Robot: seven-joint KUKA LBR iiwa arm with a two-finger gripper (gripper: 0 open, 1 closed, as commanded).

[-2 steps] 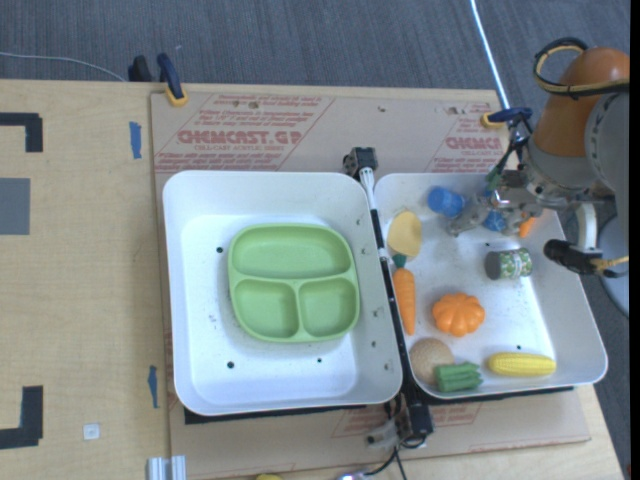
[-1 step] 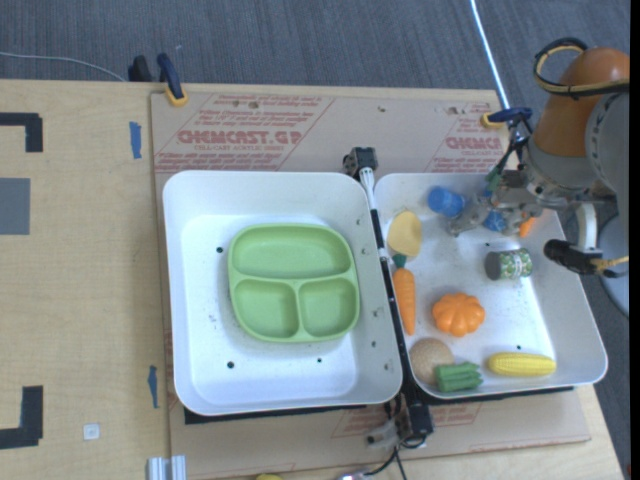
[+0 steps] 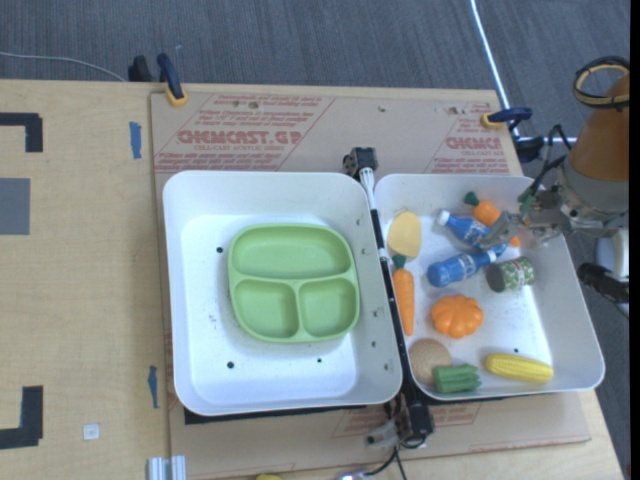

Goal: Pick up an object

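Observation:
My gripper (image 3: 531, 225) hangs low over the far right part of the right bin (image 3: 585, 358), below the orange band of the arm (image 3: 603, 143). Just left of it lie a small orange toy (image 3: 487, 212) and a white-and-blue bottle (image 3: 461, 228). A larger blue bottle (image 3: 462, 266) lies on a slant below them, and a green can (image 3: 510, 274) sits right under the gripper. Nearer the front are an orange pumpkin (image 3: 457, 316), a corn cob (image 3: 518, 368), a green block (image 3: 456, 378) and a tan disc (image 3: 429, 353). A carrot (image 3: 403, 301) and a yellow piece (image 3: 405, 234) lie by the left wall.
The left bin (image 3: 190, 298) holds a green divided plate (image 3: 294, 281). A black clamp (image 3: 360, 160) sits at the far end of the seam between the bins. Cables and a blue clip (image 3: 510, 118) lie behind the right bin near the arm.

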